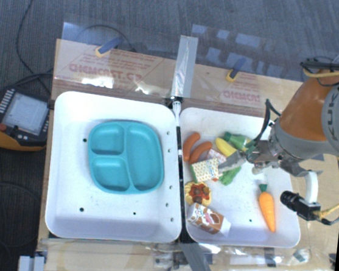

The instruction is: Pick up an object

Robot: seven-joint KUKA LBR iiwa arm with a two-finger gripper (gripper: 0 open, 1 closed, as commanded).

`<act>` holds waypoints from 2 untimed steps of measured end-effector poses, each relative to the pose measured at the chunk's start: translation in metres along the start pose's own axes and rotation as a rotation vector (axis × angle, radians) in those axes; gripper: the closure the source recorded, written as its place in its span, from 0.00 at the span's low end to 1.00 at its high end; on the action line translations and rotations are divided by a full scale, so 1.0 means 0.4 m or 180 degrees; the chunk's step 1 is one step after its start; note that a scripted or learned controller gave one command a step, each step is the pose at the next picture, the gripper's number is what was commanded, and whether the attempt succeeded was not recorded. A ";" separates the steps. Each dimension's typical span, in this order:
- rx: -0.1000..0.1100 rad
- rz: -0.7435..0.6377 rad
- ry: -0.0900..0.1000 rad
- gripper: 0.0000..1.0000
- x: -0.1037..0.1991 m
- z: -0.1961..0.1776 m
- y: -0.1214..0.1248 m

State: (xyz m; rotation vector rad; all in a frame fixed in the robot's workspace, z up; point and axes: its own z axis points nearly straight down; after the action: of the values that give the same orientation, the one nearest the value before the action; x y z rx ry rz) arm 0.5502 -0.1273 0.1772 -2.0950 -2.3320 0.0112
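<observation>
1. The jaws sit at right of centre in the frame, low over the right bin (285, 238). How far apart they stand cannot be told: the gripper (235, 162) is a blurred grey shape against the toys, and nothing shows clearly between its tips.
2. The tips lie over or against the green vegetable toy (231, 173), just beside the checkered packet (207, 168). Whether they actually touch either one is not clear from this slant.
3. Close around them lies the rest of the cluster: a yellow toy (224, 147) and a green piece (236, 139) above, and two orange-red sausage shapes (196, 147) to the upper left.
4. Lower in the same bin lie a red-and-yellow flower-like item (198, 192) and a brown printed pouch (208, 219); a carrot (267, 210) lies apart at lower right.
5. The left bin (62, 211) holds a teal divided tray (125, 156), well away from the arm (309, 121).
6. Judged from this, the step in hand is the reach into the pile, with no lift begun. The next move calls for the tips to close on one item only, then a straight rise; the crowding makes a slipped or double grab likely.
</observation>
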 end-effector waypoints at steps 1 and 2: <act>-0.0008 -0.0221 -0.0002 0.00 -0.160 -0.115 -0.128; -0.0015 0.0215 0.0024 0.00 -0.186 0.202 -0.177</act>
State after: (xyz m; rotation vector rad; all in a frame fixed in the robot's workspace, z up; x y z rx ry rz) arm 0.4871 -0.2089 0.0973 -2.1709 -2.2584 -0.0019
